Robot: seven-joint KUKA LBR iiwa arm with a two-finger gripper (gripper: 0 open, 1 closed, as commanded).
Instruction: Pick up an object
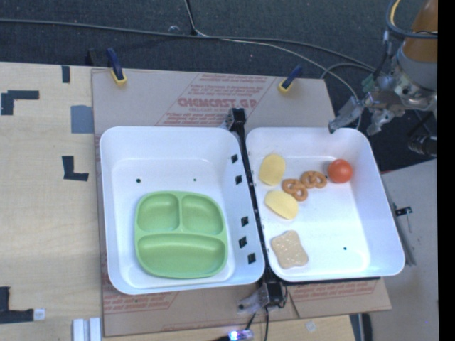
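Note:
The right bin [380,212] holds a red tomato [340,170], a brown pretzel [304,184], two pale yellow pieces [271,169] [281,204] and a tan slice of toast [289,249]. My gripper [357,123] hangs above the bin's far right corner, up and right of the tomato. It is open, its two dark fingers spread apart with nothing between them. The grey arm with its orange band [419,27] rises at the top right.
The left bin [117,155] holds a green divided plate [180,233]. A black hinge strip [244,190] runs between the bins. Cables cross the dark floor behind, and two blue-yellow clamps [115,68] [289,80] pin the cardboard.

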